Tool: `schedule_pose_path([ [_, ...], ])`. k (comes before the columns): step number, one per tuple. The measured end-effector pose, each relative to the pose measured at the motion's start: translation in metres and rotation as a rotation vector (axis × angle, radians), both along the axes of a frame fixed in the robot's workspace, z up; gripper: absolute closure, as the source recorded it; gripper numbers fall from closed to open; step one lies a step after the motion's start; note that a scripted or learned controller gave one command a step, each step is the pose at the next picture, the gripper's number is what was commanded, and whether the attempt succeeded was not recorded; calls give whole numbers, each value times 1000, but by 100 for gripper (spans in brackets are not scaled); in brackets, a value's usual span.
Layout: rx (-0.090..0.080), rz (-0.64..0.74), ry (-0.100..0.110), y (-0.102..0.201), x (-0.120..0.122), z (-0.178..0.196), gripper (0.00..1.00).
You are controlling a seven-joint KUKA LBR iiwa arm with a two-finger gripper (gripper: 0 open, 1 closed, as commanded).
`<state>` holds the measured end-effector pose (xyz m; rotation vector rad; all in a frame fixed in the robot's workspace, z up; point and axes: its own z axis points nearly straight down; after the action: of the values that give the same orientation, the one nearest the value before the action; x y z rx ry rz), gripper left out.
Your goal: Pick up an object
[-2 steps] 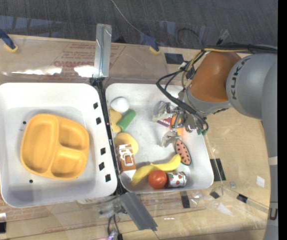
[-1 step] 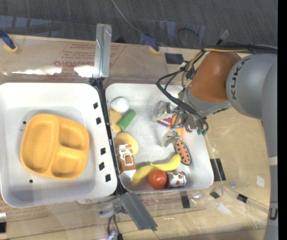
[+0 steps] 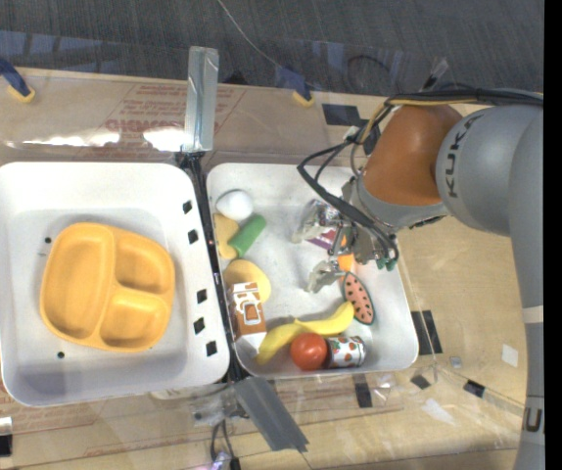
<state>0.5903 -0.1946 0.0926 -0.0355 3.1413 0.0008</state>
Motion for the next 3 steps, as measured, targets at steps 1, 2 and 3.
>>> schedule_pose_path([
  [1,0,0,0,0,0,0,0],
  [2,-1,-35,-1,7,-30,0,0],
  [3,0,-35,-1,7,-30,0,0],
])
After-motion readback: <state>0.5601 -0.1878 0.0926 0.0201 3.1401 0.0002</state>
